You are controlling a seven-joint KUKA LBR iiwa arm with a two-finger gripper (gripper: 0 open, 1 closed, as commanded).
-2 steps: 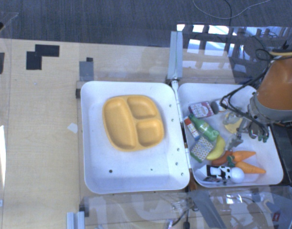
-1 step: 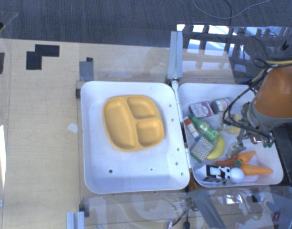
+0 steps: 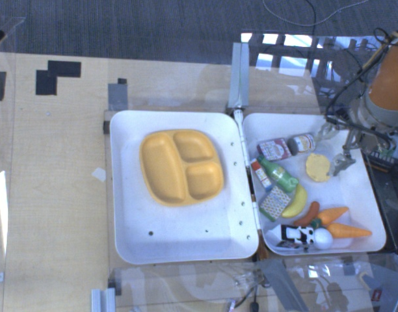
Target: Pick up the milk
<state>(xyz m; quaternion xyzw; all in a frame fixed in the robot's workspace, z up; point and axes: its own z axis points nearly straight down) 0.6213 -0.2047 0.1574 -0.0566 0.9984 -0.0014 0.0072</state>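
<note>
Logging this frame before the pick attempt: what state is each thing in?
end effector: open, holding nothing, over right bin's upper part.
milk carton: lying on its side, near front edge of right bin.
green bottle: lying down.
small jar: on its side.
yellow divided plate: right way up, in left bin.
banana: lying beside the green bottle.

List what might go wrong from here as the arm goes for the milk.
1. The gripper hangs open at the right bin's far end, while the milk lies at the near edge, so it must cross the clutter.
2. A white ball and carrots crowd the milk; fingers may catch those instead.
</note>
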